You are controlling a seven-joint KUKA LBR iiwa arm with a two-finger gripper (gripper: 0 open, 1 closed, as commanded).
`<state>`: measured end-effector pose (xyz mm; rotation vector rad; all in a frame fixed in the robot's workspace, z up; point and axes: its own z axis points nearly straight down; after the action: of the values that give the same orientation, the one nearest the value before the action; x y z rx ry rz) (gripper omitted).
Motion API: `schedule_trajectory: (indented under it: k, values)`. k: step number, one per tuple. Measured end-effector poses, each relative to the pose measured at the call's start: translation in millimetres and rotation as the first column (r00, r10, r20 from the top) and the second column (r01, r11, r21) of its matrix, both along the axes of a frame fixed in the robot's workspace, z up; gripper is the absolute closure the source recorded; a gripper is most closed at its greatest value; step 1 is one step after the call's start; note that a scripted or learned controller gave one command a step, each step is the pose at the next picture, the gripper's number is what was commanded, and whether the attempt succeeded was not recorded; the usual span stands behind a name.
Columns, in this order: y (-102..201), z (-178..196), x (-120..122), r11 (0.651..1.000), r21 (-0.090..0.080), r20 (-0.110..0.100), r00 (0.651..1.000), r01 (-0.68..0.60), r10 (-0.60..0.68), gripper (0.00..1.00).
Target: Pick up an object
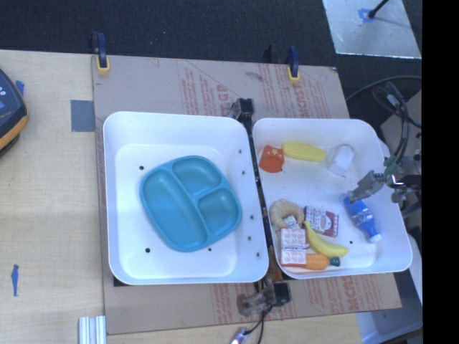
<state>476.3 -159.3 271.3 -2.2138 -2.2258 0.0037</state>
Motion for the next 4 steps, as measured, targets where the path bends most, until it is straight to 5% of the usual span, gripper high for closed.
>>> schedule_trajectory:
  k: [1,2,3,4]
  values:
    - [-50,-121,41,1.000,0.000,-0.001,1.000,0.001,-0.001,0.00]
    - [-53,-180,72,1.000,-0.001,0.000,1.000,0.001,-0.001,0.00]
    - [-54,-170,72,1.000,-0.002,-0.002,1.000,-0.003,0.003,1.00]
    - [-13,-143,107,1.000,-0.001,0.001,1.000,-0.002,0.002,1.00]
